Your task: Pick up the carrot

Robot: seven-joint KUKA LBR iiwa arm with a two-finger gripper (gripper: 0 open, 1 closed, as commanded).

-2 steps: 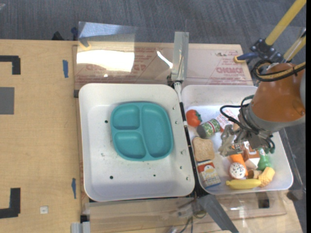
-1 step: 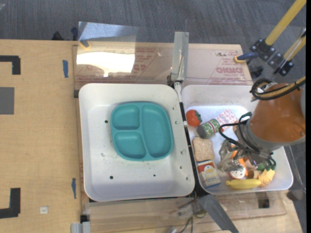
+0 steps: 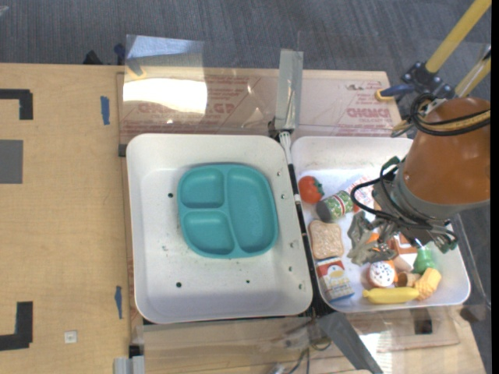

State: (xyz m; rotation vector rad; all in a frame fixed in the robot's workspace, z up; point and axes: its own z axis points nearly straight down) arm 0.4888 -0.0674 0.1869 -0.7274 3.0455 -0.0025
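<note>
The carrot (image 3: 387, 247) shows as an orange strip in the middle of the right bin (image 3: 460, 291), largely hidden under the gripper. The gripper (image 3: 363, 238) hangs low over the bin from the orange-banded wrist (image 3: 446, 158), with its tip right at the carrot's left end. Whether it touches the carrot is hidden.
Around the carrot lie a bread slice (image 3: 327, 240), a green can (image 3: 337, 205), a tomato (image 3: 310, 188), a small carton (image 3: 335, 279), a round white lid (image 3: 380, 272), a banana (image 3: 391, 294), corn (image 3: 429, 282) and a green piece (image 3: 423, 257). The left bin (image 3: 148, 232) holds a teal divided plate (image 3: 228, 209).
</note>
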